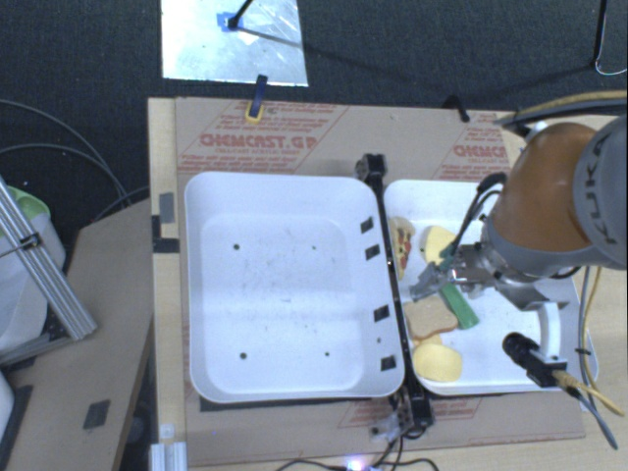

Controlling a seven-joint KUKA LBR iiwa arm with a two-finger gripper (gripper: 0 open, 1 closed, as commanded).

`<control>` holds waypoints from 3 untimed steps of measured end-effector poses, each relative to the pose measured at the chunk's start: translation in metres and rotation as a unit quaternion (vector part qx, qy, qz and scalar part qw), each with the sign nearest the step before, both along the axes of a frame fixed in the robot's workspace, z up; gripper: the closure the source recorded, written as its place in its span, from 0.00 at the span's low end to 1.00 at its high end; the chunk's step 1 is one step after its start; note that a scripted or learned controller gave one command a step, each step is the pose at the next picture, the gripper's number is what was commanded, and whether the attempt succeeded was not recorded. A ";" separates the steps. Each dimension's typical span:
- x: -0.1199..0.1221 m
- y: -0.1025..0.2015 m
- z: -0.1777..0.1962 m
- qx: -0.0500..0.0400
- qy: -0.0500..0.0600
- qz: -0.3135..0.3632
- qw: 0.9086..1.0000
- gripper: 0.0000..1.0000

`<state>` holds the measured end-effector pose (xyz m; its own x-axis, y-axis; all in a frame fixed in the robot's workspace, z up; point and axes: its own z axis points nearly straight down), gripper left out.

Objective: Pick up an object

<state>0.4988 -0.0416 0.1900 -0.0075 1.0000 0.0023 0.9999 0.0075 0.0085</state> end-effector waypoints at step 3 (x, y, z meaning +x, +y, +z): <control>0.041 0.084 -0.003 0.002 -0.001 0.005 1.000 0.00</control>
